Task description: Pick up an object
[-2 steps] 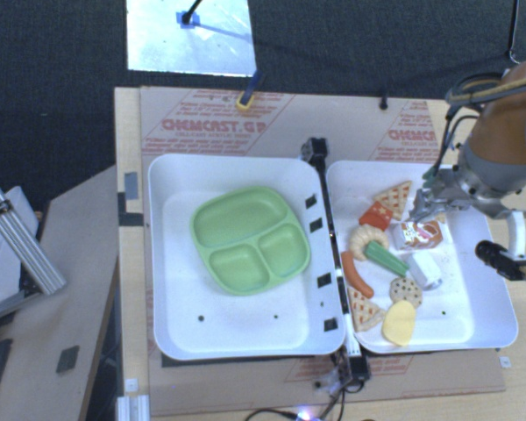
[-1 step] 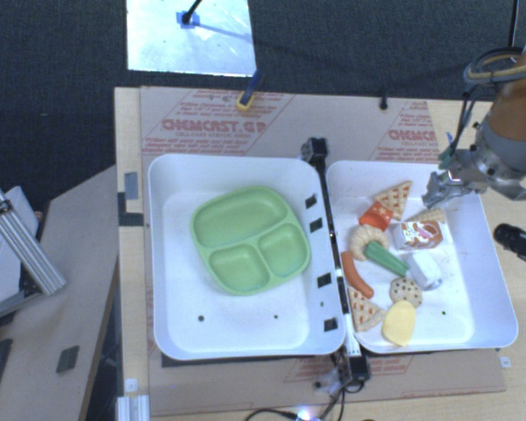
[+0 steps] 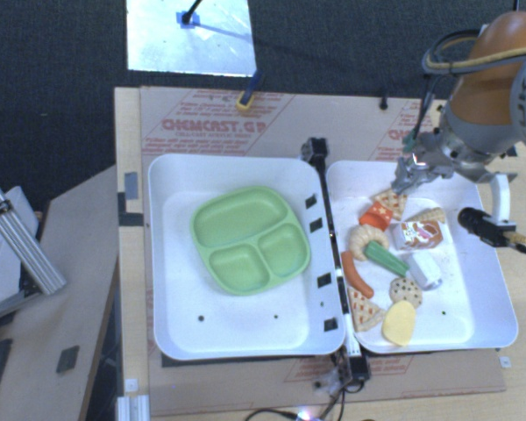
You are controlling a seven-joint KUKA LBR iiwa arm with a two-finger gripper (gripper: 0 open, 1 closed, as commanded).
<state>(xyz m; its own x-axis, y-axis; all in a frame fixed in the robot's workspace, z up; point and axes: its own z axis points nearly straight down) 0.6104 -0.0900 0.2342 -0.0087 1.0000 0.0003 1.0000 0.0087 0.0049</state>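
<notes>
The things to be picked are small toy foods, heaped in the middle of the right bin, at the right centre of the frame. At the top of the heap lies a pizza slice, orange with pale dots, and just under it a small red piece. To its right sits a white packet with a red label. Below these come a pale croissant-shaped piece, a green pepper-like stick lying at a slant, an orange sausage, a white block, a chocolate-chip cookie, a waffle piece and a yellow oval lowest of all. That makes about ten pieces, one of each, though where they overlap the count is unsure.

The left bin holds a single green tray with three compartments, lying tilted.

The gripper hangs at the upper edge of the heap, just above the pizza slice; whether its tips are apart or together cannot be told, and nothing is seen between them.
</notes>
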